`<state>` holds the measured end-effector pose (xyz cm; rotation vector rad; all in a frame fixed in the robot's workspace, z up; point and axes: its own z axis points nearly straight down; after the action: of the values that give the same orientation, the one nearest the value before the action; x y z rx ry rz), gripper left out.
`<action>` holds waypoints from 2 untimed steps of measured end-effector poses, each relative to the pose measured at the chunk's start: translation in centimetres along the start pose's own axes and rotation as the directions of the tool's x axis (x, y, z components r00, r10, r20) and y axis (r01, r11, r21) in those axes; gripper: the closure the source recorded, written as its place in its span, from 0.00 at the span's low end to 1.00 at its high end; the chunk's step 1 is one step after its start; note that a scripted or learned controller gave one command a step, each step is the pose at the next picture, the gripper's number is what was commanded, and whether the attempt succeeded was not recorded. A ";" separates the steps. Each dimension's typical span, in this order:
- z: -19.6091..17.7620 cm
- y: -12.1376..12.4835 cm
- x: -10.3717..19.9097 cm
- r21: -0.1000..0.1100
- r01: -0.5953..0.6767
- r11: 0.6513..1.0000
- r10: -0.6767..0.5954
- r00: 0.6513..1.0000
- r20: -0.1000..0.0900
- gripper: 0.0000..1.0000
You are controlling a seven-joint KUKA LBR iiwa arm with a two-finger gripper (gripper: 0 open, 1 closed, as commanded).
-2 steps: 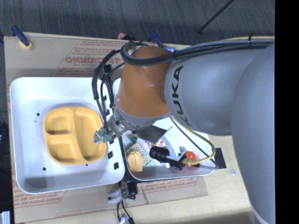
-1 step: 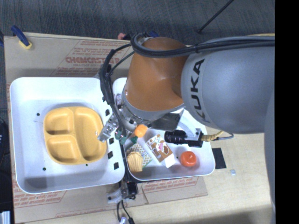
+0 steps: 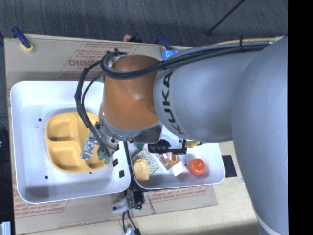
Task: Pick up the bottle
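Yellow plastic lies under my gripper (image 3: pixel 95 151): a divided tray (image 3: pixel 63 141) with two hollows, resting in the left bin (image 3: pixel 29 106). The gripper hangs over the tray's right edge, near the wall that parts the two bins. Whether it is open or closed I cannot tell from this slant, and I see nothing held in it.

My arm (image 3: pixel 220 92) comes in from the right, grey and broad, and its orange band (image 3: pixel 129 94) sits just above the wrist, covering the far part of the right bin (image 3: pixel 215 173).

The bottle (image 3: pixel 197 167), as far as I can make it out, is the small thing with the round orange top in the near right part of the right bin. I cannot be sure of it, since the body is too small to read. It lies well apart from my gripper, in the other bin.

Just left of it is a white box (image 3: pixel 175 164) with reddish print, tilted. Further left, near the dividing wall, stands a pale yellow ridged thing (image 3: pixel 142 169), touching a patterned piece (image 3: pixel 153 163) behind it.

Both bins rest on a tabletop (image 3: pixel 58 53) covered in brown cardboard with red lettering. Two blue clamps (image 3: pixel 22 38) (image 3: pixel 164 40) grip its far edge.
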<state>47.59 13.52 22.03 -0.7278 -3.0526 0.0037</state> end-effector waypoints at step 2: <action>-1.5 -1.4 -0.7 0.000 0.352 0.936 -0.352 0.936 0.000 1.00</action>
<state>47.60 11.90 23.53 -0.1700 -3.1335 0.0030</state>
